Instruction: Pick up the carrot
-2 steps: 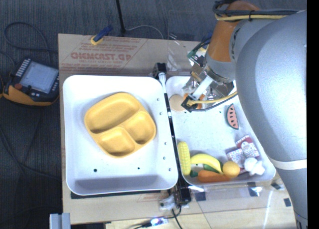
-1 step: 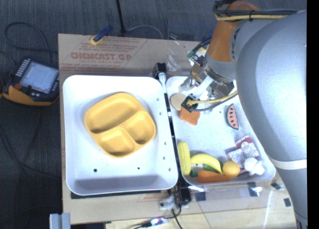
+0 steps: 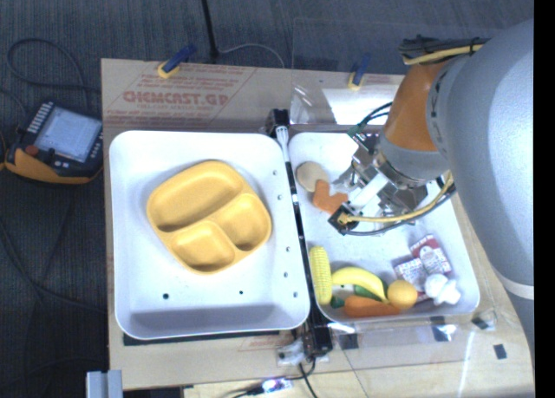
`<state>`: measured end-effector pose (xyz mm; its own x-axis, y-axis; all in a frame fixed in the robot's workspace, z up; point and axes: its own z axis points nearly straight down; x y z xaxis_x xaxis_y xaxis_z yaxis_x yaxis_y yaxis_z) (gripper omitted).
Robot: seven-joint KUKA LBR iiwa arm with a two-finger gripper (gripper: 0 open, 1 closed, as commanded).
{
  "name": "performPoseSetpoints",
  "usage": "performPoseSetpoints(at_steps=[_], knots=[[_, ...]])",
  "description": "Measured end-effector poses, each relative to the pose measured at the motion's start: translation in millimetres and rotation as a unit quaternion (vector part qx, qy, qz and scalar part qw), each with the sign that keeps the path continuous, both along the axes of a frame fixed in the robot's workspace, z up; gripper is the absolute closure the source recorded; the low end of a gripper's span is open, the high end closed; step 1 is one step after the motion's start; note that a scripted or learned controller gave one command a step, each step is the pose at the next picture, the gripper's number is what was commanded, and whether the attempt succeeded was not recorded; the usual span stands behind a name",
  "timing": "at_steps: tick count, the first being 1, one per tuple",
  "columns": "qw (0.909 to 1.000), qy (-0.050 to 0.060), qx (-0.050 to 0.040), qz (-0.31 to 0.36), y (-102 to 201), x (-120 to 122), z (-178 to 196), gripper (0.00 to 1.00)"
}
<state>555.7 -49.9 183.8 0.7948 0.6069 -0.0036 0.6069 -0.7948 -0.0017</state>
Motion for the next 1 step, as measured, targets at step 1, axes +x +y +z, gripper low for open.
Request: performPoseSetpoints(at_steps=[1], knots=[[0.9978,-0.005,0.0005,-0.066,-45.2,23.4,-93.8,0.00]])
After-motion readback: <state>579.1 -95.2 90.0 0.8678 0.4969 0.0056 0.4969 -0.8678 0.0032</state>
